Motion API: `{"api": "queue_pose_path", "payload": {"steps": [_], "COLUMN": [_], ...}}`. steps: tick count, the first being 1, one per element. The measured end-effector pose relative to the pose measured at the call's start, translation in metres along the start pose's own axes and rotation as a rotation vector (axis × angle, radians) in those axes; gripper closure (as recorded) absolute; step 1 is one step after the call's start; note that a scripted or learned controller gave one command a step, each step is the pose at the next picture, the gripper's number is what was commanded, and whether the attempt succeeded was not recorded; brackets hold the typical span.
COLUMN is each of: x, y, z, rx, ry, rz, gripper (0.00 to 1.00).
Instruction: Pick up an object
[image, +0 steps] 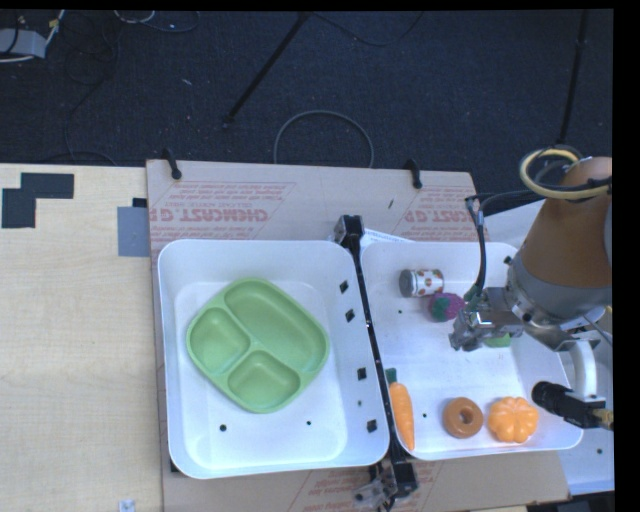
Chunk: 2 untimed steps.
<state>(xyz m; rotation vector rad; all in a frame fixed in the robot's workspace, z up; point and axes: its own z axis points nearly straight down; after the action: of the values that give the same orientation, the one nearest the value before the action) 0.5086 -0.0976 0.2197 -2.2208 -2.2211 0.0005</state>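
Observation:
The right bin (430, 360) holds a small can lying on its side (422, 282), a purple and green ball (444, 305), an orange carrot (401, 415) by the divider, a brown doughnut (463, 417) and an orange pumpkin (511, 420). My gripper (470, 330) hangs over the right bin's middle right, just right of the purple ball and below the can. I see nothing held in it. The grey arm with its orange band (565, 240) reaches in from the right.
The left bin (190, 440) holds a green divided plate (257, 343). A black ridge (365, 340) separates the two bins. Cardboard (300, 205) lies under both. A black part (570, 403) sticks in at the right bin's lower right corner.

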Motion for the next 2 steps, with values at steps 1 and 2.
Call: {"api": "queue_pose_path", "payload": {"steps": [1,2], "x": [0.053,0.100], "y": [0.023,0.052], "z": [-0.010,-0.009], "rx": [0.000,0.001], "ry": [0.002,0.002], "rz": [-0.005,-0.004], "gripper": [1.00,1.00]}}
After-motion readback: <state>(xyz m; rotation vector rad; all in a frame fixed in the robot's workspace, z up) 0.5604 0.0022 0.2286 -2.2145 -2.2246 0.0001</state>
